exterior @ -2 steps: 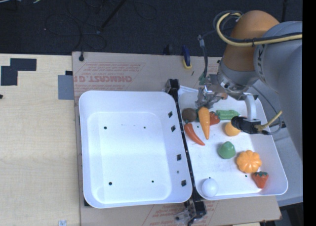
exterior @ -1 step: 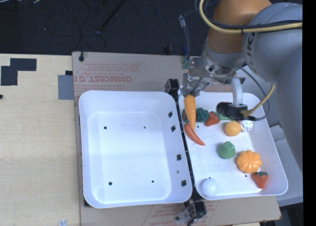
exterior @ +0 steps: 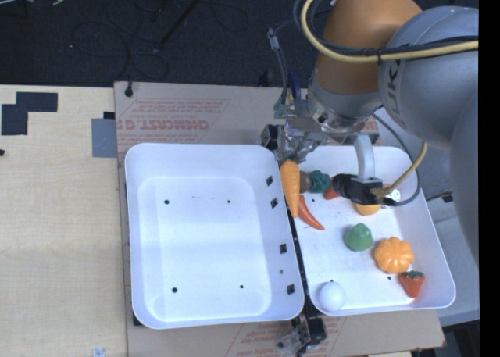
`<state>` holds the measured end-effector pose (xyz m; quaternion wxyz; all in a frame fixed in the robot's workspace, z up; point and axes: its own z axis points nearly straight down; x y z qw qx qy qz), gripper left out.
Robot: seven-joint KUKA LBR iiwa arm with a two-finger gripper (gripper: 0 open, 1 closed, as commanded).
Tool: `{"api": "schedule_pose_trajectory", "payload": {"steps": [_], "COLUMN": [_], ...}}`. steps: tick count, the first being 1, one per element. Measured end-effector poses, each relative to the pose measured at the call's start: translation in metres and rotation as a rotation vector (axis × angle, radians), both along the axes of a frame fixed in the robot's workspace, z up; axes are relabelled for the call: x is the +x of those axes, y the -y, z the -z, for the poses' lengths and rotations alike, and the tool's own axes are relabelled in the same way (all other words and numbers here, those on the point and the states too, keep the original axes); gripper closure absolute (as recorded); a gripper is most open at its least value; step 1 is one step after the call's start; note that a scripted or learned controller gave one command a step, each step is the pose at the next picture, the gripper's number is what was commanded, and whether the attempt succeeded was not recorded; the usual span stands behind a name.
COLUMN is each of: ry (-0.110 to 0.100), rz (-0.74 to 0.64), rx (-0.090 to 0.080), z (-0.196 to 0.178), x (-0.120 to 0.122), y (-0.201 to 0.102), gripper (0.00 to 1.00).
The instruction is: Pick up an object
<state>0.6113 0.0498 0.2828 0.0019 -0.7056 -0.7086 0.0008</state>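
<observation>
Camera view gives you two white bins side by side on the bench. The left bin (exterior: 148, 191) offers wide open floor, while the right bin (exterior: 437, 285) is crowded, with most of its toys gathered toward 12 o'clock and down the 3 o'clock side. Your free room in the right bin is the patch of bare floor near 7 o'clock, between the shared rim and the white ball (exterior: 332, 295) sitting at the 6 o'clock edge.

The carrot (exterior: 291, 183) lies right along the shared rim at 9 o'clock of the right bin, its tip pointing toward 12 o'clock, with a red pepper (exterior: 310, 215) just beside it toward 5 o'clock. The gripper (exterior: 297, 147) hangs directly over the carrot's upper end, at its 12 o'clock, close to touching. You cannot tell how far its jaws are parted, nor whether they pinch anything, since the wrist hides them.

Further toward 3 o'clock sit a dark green piece (exterior: 318, 182), a green ball (exterior: 359, 237), an orange pumpkin (exterior: 392, 254) and a small strawberry (exterior: 412, 283) near the 4 o'clock corner.
</observation>
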Motion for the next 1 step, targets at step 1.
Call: {"api": "schedule_pose_trajectory", "payload": {"steps": [1], "ry": [0.005], "rz": [-0.001], "rx": [-0.002], "z": [-0.031], "x": [0.0338], "y": [0.0123], "gripper": [1.0]}}
